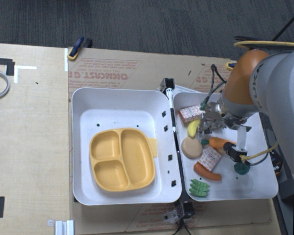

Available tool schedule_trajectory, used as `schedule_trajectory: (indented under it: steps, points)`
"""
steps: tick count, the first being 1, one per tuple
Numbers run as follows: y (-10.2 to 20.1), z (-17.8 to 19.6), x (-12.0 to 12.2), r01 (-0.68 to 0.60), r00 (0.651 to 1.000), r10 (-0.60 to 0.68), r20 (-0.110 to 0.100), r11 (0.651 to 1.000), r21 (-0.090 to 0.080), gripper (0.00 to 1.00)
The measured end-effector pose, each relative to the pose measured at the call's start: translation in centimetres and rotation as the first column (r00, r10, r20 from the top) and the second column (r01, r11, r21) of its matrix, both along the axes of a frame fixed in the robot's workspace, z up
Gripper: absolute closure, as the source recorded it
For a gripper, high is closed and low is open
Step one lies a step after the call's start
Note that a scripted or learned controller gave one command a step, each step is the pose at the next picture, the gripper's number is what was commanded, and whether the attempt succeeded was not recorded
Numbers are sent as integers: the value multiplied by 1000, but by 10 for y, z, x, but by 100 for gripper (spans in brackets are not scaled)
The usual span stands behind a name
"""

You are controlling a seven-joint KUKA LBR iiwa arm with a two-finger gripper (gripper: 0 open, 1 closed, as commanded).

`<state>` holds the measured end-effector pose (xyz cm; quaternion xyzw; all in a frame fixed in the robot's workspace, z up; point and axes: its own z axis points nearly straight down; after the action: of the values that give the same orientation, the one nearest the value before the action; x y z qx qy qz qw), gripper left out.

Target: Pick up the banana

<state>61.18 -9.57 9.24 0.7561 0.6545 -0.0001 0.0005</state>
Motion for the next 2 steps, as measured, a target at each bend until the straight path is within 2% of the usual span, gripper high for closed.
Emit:
schedule_trajectory:
  steps: [1,2]
  points:
    - [0,10,0,1,1000,-1,0,1000,-1,100]
    - [2,0,-7,-21,1000,21,-3,1000,1,100]
